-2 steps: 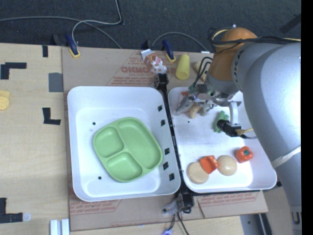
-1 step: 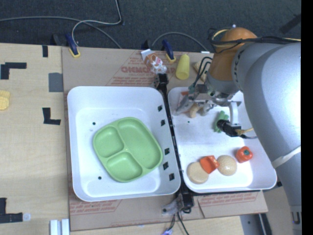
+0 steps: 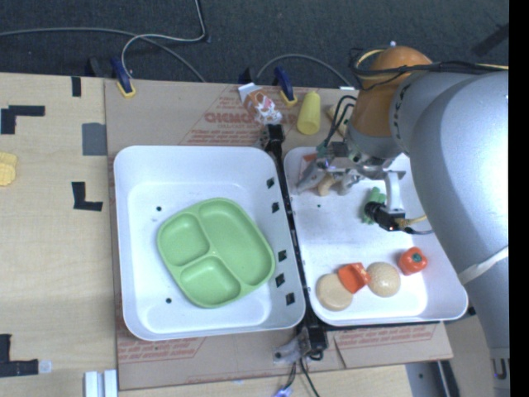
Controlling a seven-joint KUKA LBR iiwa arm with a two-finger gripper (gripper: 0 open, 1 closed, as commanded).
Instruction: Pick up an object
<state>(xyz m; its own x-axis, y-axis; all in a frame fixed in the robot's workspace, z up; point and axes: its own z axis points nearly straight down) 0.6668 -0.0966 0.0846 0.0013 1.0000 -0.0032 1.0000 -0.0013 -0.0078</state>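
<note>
Where the right bin's [image 3: 430, 308] glossy white floor meets its near rim, two round tan pieces [image 3: 383, 279], an orange wedge [image 3: 351, 276] and a small red tomato-like ball [image 3: 412, 260] cluster. Farther back, the jaws [image 3: 331, 174] hover low; their opening cannot be told. A smooth green three-compartment tray [image 3: 216, 251] lies in the left bin [image 3: 136, 222].

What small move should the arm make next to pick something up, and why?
Probably a short lowering of the pincer onto the small brownish objects right beneath it, at the far end of the right white bin. It already hangs over them, while the round tan pieces and the orange block lie farther off at the near end.
</note>
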